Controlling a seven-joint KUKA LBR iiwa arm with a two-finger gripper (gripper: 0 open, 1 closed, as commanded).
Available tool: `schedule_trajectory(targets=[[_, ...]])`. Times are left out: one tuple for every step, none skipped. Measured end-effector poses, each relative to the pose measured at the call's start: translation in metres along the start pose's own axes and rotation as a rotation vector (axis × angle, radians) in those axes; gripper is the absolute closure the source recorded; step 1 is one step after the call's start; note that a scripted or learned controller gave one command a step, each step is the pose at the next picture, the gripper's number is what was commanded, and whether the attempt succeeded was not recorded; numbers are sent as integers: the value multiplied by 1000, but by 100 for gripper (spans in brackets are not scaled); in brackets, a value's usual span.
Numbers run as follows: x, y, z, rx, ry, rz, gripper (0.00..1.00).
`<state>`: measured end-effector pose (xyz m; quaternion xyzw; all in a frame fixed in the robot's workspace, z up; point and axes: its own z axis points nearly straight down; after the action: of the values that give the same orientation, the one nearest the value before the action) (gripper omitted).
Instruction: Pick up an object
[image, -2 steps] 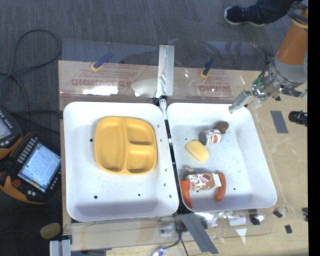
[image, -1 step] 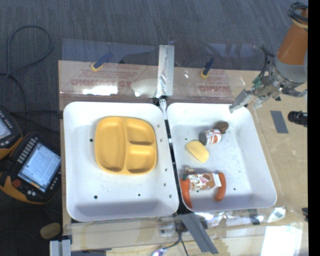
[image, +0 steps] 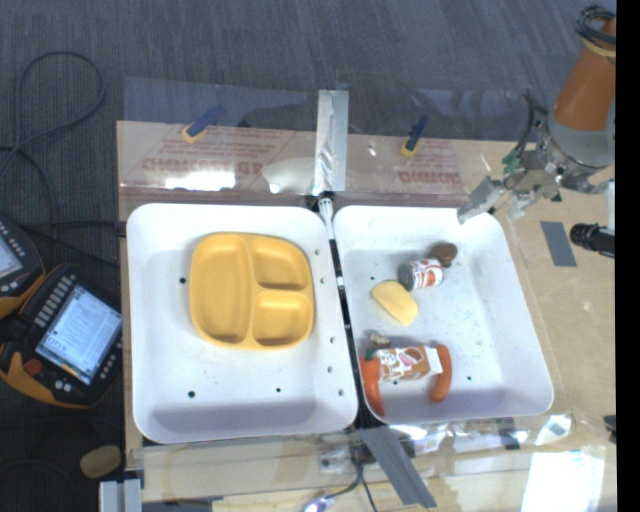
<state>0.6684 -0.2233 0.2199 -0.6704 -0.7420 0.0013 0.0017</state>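
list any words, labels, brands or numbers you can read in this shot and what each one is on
None can be read for certain.
Red print on the clear sheet behind the bins: mirrored and glared, illegible.
Label on the small can: too small.
Label on the red-capped bottle: blurred.
Screen of the handheld pendant: too small.

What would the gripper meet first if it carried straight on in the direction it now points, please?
The gripper points down and left from the right bin's far right corner. Going on, it would likely reach the small can with the dark round object beside it, though its height is unclear.
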Motion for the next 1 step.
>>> schedule_trajectory(targets=[[0, 0, -4, 0, 0, 82, 0]])
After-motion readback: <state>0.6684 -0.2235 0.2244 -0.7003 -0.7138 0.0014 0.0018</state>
